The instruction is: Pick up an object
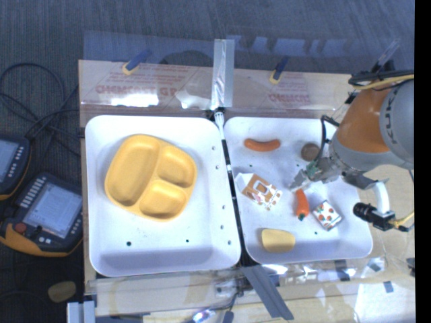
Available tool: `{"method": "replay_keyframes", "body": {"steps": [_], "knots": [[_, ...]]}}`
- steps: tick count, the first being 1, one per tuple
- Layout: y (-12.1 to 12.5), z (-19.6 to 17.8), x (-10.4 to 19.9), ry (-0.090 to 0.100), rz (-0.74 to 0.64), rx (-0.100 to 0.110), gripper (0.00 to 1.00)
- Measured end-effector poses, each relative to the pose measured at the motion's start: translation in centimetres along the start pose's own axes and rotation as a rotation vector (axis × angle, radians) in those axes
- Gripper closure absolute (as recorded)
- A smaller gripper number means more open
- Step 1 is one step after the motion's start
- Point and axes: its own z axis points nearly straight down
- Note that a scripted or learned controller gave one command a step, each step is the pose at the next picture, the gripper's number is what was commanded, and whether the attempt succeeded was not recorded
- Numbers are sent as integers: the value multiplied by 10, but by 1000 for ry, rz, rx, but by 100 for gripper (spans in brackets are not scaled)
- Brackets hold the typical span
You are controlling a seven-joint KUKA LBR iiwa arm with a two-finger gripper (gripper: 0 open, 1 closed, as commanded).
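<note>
The gripper point(301, 178) hangs in the right bin point(350, 247), its fingers too blurred to tell their state. The carrot point(302, 204) lies just at its six o'clock, untouched.

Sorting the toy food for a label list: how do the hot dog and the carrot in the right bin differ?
The hot dog lies crosswise near the bin's far wall; the carrot lies lengthwise mid-bin. The hot dog looks longer with rounded ends; the carrot tapers and has a green end. Both are orange-red.

2 bins point(94, 247) (6 objs) point(262, 144)
</note>
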Motion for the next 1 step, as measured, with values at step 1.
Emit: {"method": "replay_keyframes", "body": {"steps": [1], "knots": [[-9,8,80,-2,401,-2,100]]}}
